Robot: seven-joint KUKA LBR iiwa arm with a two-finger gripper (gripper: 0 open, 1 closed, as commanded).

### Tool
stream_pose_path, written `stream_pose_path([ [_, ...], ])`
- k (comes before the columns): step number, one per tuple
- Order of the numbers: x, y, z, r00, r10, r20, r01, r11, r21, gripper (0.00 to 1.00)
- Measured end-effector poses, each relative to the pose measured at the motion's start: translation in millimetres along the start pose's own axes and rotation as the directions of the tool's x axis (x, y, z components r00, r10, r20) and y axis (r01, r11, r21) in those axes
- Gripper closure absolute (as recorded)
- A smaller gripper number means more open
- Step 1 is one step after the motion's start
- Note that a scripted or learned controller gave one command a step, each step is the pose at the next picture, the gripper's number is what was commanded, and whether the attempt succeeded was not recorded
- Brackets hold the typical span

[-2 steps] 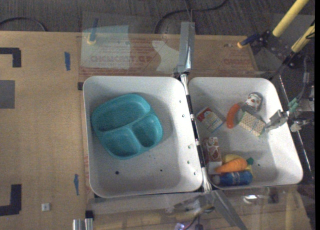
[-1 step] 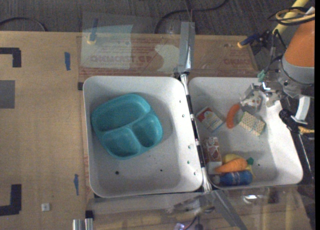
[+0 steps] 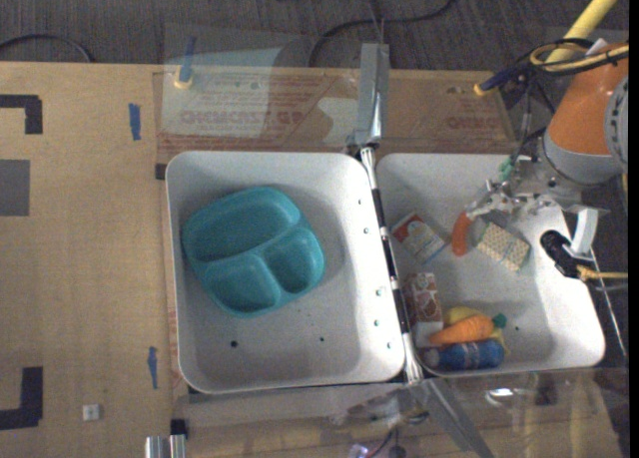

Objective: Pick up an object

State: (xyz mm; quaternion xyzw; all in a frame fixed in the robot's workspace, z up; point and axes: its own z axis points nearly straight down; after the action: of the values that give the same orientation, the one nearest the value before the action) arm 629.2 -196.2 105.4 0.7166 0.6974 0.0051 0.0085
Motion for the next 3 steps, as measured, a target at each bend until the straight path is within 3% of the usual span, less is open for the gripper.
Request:
stream_pose_path([
  [1, 0.6, 0.1, -8.7, 1.000, -0.003, 0.001, 0.003, 1.000, 0.002, 1.00],
  [2, 25.5, 15.8, -106.1, 0.991, -0.134, -0.005, 0.134, 0.991, 0.015, 1.00],
  [3, 17.0, -25.8, 9.5, 0.962, -0.272, -0.007, 0.272, 0.962, 0.012, 1.00],
])
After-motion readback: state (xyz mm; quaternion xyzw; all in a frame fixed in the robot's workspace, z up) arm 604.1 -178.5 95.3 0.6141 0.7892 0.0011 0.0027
